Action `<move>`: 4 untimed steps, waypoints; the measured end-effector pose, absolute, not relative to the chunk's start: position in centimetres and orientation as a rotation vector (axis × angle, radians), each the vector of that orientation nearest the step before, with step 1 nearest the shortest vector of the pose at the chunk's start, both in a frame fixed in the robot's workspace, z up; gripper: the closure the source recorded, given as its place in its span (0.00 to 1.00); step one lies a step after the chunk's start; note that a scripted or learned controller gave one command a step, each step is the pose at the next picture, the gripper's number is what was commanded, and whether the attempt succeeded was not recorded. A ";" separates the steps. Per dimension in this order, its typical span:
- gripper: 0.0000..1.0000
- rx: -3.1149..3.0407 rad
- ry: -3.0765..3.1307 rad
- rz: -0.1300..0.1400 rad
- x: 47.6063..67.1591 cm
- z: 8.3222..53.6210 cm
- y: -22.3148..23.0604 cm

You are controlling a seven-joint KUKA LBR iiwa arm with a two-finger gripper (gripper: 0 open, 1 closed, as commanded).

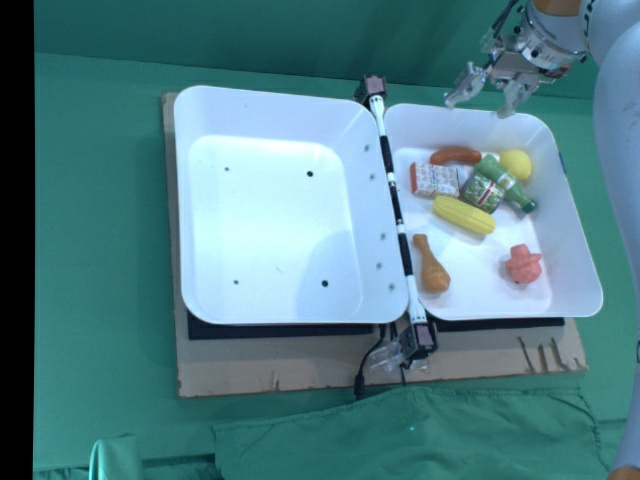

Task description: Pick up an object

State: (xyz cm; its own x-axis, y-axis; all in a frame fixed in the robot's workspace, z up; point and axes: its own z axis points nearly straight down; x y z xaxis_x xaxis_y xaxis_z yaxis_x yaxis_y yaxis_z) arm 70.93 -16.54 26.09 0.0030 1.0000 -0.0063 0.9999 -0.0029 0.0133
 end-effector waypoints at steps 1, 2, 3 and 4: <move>0.00 2.214 2.206 0.008 71.0 26.0 -16.7; 0.00 2.215 2.206 0.008 71.0 25.9 -16.7; 1.00 2.211 2.199 0.015 71.1 27.4 -16.7; 1.00 2.214 2.212 0.009 71.7 34.2 -16.7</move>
